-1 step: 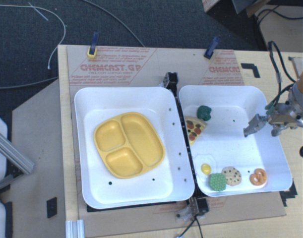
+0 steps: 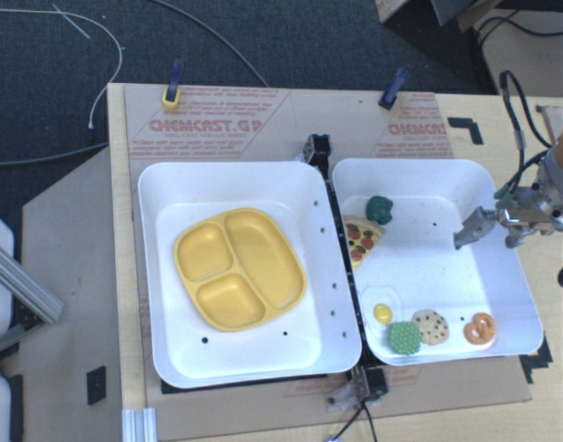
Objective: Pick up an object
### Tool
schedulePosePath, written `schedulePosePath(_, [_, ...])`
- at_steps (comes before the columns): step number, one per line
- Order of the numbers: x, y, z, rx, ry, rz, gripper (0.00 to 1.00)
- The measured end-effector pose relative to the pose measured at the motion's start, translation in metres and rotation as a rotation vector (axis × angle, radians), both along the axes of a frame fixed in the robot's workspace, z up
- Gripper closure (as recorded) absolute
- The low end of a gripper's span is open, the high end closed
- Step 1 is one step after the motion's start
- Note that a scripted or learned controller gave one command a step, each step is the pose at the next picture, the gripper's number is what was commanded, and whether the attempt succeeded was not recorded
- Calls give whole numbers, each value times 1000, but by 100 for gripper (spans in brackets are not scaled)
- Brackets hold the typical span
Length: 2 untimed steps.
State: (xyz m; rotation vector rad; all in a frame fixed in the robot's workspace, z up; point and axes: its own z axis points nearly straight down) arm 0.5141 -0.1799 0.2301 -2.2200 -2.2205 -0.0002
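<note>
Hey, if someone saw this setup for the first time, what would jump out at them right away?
Most striking is the yellow divided plate, lying alone in the left bin. Next come the small toy foods scattered in the right bin: a pizza slice and green broccoli near the divider, and a yellow piece, a green round piece, a cookie and a pretzel along the near edge. The gripper hangs over that bin's right side.

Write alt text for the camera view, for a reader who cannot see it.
A robot gripper reaches in from the right over the right bin, which holds a green broccoli piece, pizza slice, small yellow piece, green round piece, cookie and pretzel. The left bin holds a yellow divided plate.
</note>
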Motion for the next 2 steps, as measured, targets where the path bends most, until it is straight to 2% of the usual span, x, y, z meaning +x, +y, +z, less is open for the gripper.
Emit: schedulePosePath(2, [-13,9,-111,3,6,0,0])
